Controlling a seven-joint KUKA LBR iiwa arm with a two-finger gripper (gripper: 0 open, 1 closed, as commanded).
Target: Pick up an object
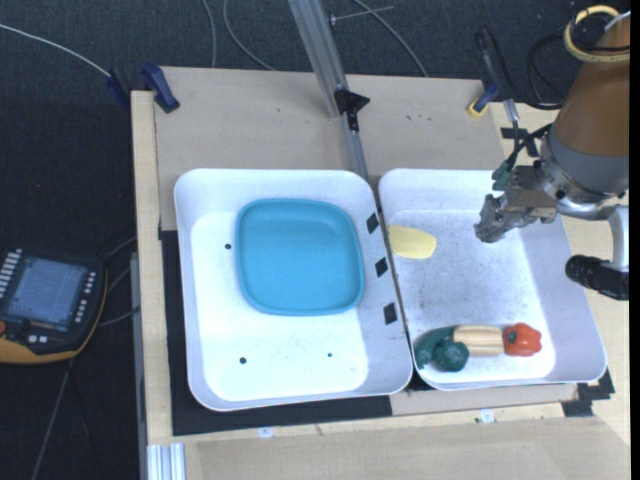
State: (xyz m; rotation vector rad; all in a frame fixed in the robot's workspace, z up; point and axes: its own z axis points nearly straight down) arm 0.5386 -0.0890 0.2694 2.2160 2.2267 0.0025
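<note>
My gripper (491, 227) hangs over the upper right part of the right bin (480, 278), with nothing visible between its fingers. A pale yellow piece (412, 242) lies at the bin's left wall, well to the left of the gripper. Along the bin's front edge lie a dark green object (443, 352), a tan roll-shaped object (478, 340) and a red object (521, 339), touching in a row. A blue square plate (300, 256) rests in the left bin (215, 358).
A metal pole (320, 43) slants down from the top to the gap between the bins. Blue clamps (158, 88) hold the bench's back corners. A handheld pendant (45, 303) lies on the floor at the left. Cables loop across the floor at the back.
</note>
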